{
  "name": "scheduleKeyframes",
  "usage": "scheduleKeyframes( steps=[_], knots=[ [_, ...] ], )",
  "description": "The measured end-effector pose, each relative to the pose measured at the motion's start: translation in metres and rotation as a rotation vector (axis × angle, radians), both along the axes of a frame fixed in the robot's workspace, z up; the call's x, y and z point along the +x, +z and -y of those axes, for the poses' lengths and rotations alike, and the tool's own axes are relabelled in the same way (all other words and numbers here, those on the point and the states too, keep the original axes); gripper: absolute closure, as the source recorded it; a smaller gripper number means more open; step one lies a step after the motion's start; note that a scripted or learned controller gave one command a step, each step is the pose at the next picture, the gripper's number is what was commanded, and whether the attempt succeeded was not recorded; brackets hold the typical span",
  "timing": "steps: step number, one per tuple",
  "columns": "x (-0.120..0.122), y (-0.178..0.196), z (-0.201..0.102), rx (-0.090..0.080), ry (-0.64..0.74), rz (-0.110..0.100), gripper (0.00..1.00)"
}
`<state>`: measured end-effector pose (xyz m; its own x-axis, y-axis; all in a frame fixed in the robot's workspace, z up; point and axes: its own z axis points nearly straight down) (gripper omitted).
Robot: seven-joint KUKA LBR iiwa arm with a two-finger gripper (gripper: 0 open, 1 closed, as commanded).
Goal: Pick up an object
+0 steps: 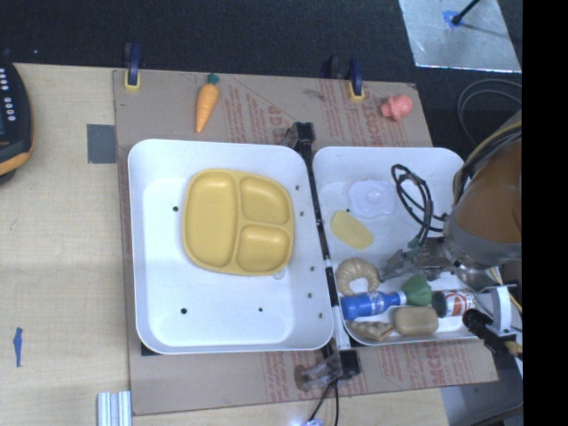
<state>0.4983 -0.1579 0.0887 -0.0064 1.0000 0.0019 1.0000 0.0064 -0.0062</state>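
Yellow divided plate (238,219) alone in the roomy left bin (151,238), gripper (415,263) low over the cluttered right bin (355,156) (grip unreadable), blue bottle (371,304) and green piece (415,288) crowding its near edge.

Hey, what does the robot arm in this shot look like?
The arm is bulky and rounded, orange-brown on top with a grey band below. A looped black cable runs beside it. The gripper is dark metal.
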Motion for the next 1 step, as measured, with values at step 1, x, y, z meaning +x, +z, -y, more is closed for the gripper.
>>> scheduleKeyframes(
  steps=[1],
  knots=[
    [0.0686, 0.0044, 0.0564, -0.006, -0.002, 0.011, 0.0]
  ],
)
